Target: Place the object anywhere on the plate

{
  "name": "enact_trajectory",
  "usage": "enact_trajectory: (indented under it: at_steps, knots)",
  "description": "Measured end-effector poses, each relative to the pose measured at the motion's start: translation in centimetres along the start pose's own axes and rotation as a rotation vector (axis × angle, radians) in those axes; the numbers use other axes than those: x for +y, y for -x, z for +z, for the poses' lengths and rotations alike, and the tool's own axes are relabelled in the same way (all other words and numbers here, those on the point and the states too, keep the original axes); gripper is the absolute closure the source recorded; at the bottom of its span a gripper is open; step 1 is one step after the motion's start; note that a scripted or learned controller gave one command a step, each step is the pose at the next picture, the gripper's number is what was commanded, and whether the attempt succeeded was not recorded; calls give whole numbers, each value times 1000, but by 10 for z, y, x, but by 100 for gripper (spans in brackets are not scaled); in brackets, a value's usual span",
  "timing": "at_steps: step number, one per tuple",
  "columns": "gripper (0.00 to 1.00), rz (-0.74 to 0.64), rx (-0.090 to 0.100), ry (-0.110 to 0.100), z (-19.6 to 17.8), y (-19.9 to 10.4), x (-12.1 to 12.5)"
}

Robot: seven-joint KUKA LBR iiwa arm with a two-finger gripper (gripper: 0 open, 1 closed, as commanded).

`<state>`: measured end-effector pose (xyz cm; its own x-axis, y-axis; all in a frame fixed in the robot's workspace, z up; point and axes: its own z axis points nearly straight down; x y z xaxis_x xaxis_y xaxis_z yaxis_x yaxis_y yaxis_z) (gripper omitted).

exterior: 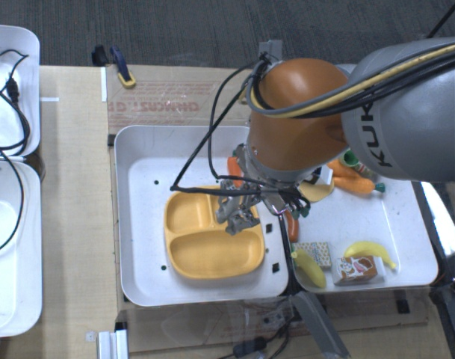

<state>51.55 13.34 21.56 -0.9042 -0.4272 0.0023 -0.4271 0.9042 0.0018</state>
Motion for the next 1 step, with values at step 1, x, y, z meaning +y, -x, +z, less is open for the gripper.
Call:
enact_trajectory:
  at_steps: [1]
  knots:
    - [100,-221,-4,0,-172,5,-35]
